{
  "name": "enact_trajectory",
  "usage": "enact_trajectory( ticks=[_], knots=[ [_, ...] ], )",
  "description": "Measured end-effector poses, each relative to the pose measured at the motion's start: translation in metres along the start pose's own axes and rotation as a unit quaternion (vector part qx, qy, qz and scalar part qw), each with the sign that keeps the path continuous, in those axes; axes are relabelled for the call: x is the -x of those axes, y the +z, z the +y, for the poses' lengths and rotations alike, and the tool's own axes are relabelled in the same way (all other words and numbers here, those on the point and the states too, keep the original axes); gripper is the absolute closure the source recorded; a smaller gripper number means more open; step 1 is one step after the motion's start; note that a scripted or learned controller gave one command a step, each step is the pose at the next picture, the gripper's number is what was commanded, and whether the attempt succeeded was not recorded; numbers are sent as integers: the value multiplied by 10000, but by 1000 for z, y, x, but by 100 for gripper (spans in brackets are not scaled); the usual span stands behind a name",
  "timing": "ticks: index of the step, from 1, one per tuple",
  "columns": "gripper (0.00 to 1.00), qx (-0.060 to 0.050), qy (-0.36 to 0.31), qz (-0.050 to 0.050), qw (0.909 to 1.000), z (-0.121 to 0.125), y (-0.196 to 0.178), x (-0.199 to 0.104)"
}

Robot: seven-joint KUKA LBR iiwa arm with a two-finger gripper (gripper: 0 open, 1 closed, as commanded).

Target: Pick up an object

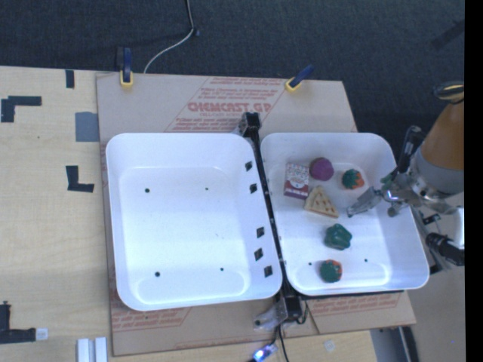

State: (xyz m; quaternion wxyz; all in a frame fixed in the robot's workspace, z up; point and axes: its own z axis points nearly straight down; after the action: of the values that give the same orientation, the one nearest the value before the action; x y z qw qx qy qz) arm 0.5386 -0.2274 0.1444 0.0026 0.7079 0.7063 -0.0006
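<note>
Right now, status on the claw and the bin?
Claw low over right bin, nothing between fingers. Six small items in bin. Nearest: green-orange piece. Nothing in the way.

Five toys (322, 169) in right bin (404, 274).

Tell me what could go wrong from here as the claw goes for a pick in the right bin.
1. The purple ball, red-and-white packet and yellow wedge sit crowded together, so a grasp there may nudge or catch a neighbour.
2. The claw hangs near the right bin's wall; a descent here could clip the rim.
3. The round green pieces may roll away.
</note>
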Motion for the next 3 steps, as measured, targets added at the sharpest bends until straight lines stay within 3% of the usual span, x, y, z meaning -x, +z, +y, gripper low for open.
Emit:
enact_trajectory(
  ticks=[1,2,3],
  knots=[
    [0,52,-44,1,10000,63,-99,-19],
    [0,-78,-8,41,10000,9,9,-25],
    [0,-10,-20,22,10000,12,-25,-29]
  ],
)
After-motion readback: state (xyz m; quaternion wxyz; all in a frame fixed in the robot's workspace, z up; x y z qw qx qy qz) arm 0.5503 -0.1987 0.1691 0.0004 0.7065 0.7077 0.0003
